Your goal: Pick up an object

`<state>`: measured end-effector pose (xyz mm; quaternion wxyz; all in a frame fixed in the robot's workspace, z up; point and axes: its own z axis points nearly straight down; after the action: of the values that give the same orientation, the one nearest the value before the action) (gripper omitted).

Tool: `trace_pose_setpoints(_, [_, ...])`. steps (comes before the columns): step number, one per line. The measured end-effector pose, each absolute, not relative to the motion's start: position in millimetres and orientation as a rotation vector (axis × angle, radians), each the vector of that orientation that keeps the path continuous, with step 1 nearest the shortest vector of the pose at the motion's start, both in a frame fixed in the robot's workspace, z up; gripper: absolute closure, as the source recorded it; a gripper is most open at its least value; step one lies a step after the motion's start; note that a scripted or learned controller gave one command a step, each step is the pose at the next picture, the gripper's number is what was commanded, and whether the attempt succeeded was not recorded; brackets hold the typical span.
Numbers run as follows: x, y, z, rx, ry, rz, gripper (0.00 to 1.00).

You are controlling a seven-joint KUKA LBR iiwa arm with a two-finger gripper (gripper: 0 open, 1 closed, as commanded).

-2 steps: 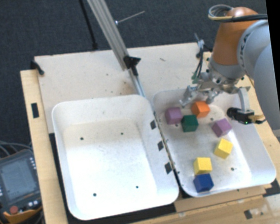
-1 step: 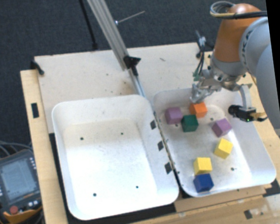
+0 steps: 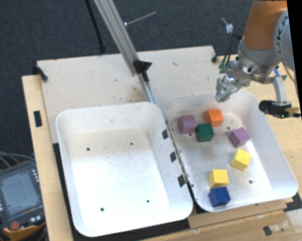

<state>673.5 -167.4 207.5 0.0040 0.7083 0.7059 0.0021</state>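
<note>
- Overhead, the grey arm with the orange band point(image 3: 261, 17) is reaching in from the right, and its two-finger gripper point(image 3: 223, 92) is hanging over the far rim of the right-hand shallow white bin point(image 3: 273, 145).
- How far apart the gripper's tips are standing I cannot tell; nothing is showing between them.
- Seven small cubes are lying in that bin: a purple cube point(image 3: 187, 124), an orange cube point(image 3: 214, 116) and a dark green cube point(image 3: 204, 132) are sitting close together nearest the gripper.
- A second purple cube point(image 3: 238, 136) is lying to their right, and a yellow cube point(image 3: 241, 159) is sitting just below it.
- Another yellow cube point(image 3: 219, 177) is touching a blue cube point(image 3: 219, 196) at the near edge.
- Beside it, the left-hand shallow white bin point(image 3: 118, 168) is resting against the right one on the wooden bench point(image 3: 42, 153).
</note>
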Motion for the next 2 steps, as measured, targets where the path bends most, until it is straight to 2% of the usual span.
trace_pose_setpoints(1, [674.1, -169, 202, 2.222, 2.215, 0.000, 1.00])
trace_pose_setpoints(2, [659.7, -115, 201, 2.215, 2.228, 0.000, 1.00])
